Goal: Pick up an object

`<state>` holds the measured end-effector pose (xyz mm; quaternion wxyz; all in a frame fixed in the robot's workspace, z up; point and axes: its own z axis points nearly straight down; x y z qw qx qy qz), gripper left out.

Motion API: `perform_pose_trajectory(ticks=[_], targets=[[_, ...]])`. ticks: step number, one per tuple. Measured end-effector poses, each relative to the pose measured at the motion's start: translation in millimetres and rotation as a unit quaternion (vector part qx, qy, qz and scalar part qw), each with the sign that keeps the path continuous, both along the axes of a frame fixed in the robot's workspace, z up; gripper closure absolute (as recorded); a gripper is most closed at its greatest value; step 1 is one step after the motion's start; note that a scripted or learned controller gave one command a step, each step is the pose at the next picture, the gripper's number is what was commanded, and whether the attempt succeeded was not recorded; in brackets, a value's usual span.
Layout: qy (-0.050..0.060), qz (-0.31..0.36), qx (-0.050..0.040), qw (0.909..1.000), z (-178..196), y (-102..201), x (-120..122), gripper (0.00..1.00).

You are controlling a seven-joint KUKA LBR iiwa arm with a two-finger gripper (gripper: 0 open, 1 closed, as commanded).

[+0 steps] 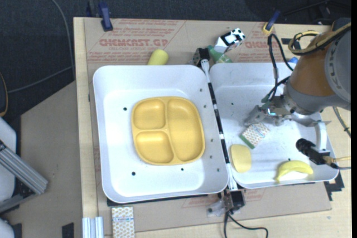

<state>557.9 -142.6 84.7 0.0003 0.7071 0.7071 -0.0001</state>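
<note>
With my gripper (261,114) hovering just above the patterned packet (255,134), fingers splayed and empty, I fear it skids flat against the right bin (245,78) floor — too thin to pinch.

This is a robot lab: a big robot arm (321,72), loose cables (274,58), and clamps (104,15) holding cardboard (134,36) down.

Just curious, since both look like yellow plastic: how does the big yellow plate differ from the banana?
The plate is far bigger than the banana. The plate is a rounded square split into three compartments; the banana is a slim curved piece. The plate lies in the left bin, the banana in the right bin. Both are yellow.
</note>
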Motion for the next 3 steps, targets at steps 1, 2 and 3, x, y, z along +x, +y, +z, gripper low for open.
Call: perform_pose_trajectory(ticks=[1, 2, 3], targets=[[0.001, 0.0, 0.001, 1.0, -1, 42, -39, 0.0], [0.0, 0.0, 0.0006, 1.0, 9, 42, -39, 1.0], [0.0, 0.0, 0.0006, 1.0, 100, 87, 11, 1.0]])
